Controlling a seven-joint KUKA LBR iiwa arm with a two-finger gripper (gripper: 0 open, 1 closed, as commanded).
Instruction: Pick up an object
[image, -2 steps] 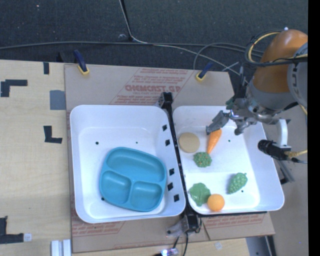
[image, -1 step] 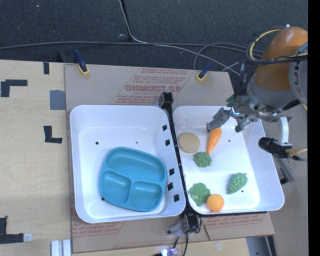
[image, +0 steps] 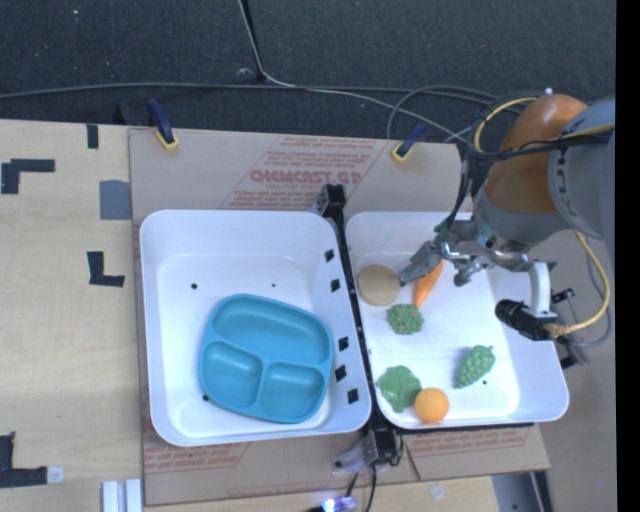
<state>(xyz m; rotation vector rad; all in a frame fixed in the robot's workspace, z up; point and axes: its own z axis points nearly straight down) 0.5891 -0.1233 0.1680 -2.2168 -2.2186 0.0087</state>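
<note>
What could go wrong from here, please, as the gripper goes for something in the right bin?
The gripper sits over the carrot's upper end, so a grab there could let it pivot or slip out. The beige round piece and broccoli lie close beside the carrot; a descent could nudge them instead. The bin's back wall is near, leaving little room.

Orange carrot (image: 426, 287) tilted in right bin (image: 540, 400)
</note>
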